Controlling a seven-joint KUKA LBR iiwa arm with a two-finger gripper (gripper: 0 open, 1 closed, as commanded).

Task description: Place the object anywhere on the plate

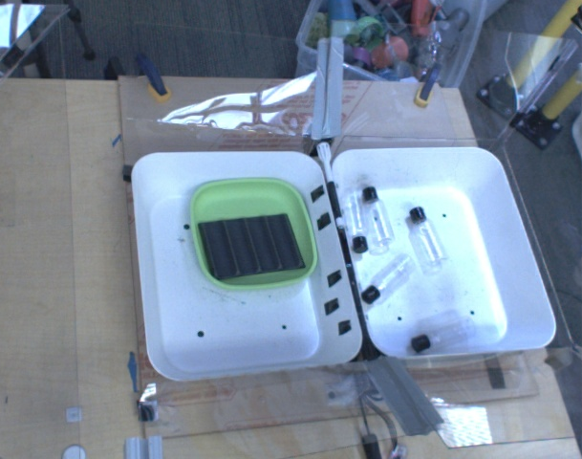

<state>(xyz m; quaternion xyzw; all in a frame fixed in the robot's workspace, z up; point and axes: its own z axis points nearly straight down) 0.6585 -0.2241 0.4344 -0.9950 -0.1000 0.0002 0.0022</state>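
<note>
A light green square plate [254, 198] lies in the left white bin [166, 295]. On the plate rests a dark ribbed rectangular object [250, 246]. In the right white bin [501, 247] lie several clear small bottles with black caps: one [375, 212] near the divider, one [425, 237] in the middle, one [386, 278] on its side, and one [445, 332] near the front edge.
A clear plastic box of colourful toys [391, 17] stands behind the bins. Crinkled clear film [247, 111] lies on the bench behind the left bin. Black clips [331, 275] run along the divider between the bins. Wooden bench surface surrounds both bins.
</note>
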